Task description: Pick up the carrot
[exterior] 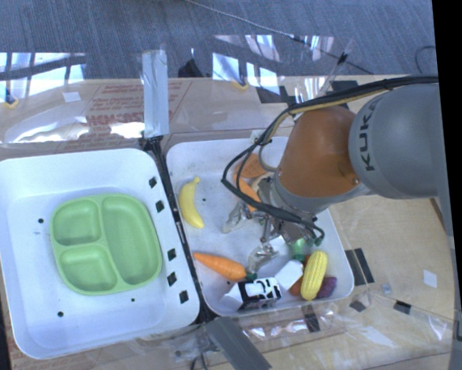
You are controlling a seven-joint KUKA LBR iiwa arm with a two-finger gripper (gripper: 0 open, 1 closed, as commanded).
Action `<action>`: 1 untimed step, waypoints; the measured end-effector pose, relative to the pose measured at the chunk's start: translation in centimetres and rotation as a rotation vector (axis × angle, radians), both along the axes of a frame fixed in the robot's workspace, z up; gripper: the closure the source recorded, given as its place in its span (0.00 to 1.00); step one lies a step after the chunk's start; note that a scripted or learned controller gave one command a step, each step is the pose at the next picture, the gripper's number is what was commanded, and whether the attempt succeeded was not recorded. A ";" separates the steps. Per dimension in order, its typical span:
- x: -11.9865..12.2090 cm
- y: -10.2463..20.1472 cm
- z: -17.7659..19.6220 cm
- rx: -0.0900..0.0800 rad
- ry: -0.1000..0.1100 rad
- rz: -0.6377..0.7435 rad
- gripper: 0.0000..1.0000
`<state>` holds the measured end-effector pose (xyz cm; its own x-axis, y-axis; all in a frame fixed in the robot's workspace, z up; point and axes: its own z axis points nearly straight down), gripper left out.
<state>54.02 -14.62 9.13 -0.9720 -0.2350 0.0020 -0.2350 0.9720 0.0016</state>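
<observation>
The orange carrot (220, 264) lies flat in the right bin (212, 153), near its front left side and pointing left. My gripper (250, 236) hangs over the middle of that bin, just right of and behind the carrot. It is open, its two metal fingers (236, 217) spread apart with nothing between them. The carrot's right end sits close to the nearer finger, and I cannot tell whether they touch.
A yellow banana (190, 203) lies at the right bin's left side. Corn (314, 274), a black and white toy (258, 292), a green piece (300, 247) and a purple piece (330, 286) crowd the front right corner. The left bin holds a green divided plate (106, 242).
</observation>
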 end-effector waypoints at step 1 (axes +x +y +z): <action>-4.0 5.1 0.5 0.000 -0.022 0.006 0.00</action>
